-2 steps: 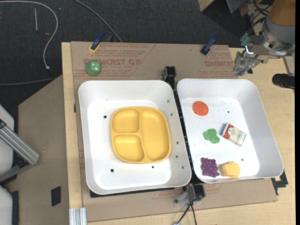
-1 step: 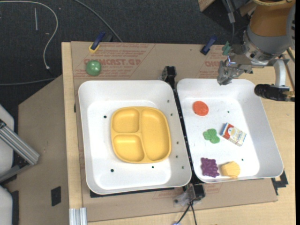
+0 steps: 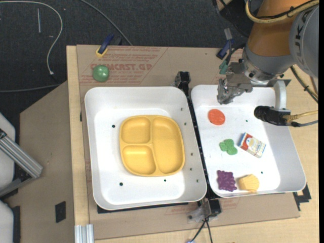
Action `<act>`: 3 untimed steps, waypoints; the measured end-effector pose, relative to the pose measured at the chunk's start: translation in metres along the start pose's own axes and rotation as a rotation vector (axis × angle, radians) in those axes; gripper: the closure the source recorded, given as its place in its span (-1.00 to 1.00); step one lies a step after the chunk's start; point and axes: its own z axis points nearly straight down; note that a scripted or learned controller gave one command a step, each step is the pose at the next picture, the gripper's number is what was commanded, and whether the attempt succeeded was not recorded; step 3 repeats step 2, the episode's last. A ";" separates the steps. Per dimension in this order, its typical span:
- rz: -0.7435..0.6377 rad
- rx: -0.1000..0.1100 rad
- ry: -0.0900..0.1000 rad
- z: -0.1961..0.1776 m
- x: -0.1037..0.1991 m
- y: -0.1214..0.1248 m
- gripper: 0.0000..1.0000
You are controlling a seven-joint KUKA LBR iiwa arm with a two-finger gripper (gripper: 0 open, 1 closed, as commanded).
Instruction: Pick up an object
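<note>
Nearest the camera, along the bottom of the frame, the front edge of the cardboard-covered surface point(image 3: 152, 221) shows, with a small black clamp point(image 3: 210, 206) at the gap between the two bins. Just above it in the right bin point(image 3: 288, 171), at its lower edge, lie a purple bunch of toy grapes point(image 3: 226, 180) and, just beside it to the right, a yellow wedge of toy cheese point(image 3: 248, 183). Higher up, near the middle of that bin, sit a green toy vegetable point(image 3: 228, 147) and a small red-and-white carton point(image 3: 252, 145), close together but apart. Further up and left lies an orange-red round toy point(image 3: 217, 117).

At the left, the left bin point(image 3: 101, 105) holds a yellow divided plate point(image 3: 151, 145) with three compartments, lying flat at its centre.

Toward the top right, the claw point(image 3: 226, 96) hangs over the upper left corner of the right bin, just above the orange-red round toy; I cannot tell whether it is apart or together. The arm point(image 3: 276, 29) rises behind it, its orange band uppermost.

Farthest back, at the upper left, a green ball point(image 3: 101, 73) rests on the cardboard, beyond the left bin, with a blue-and-yellow clip point(image 3: 105, 45) above it.
</note>
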 end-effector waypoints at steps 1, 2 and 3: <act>-0.001 -0.001 0.000 0.000 0.051 -0.030 1.00; 0.000 0.001 0.000 0.024 0.091 -0.059 1.00; 0.000 0.001 0.000 0.024 0.091 -0.059 1.00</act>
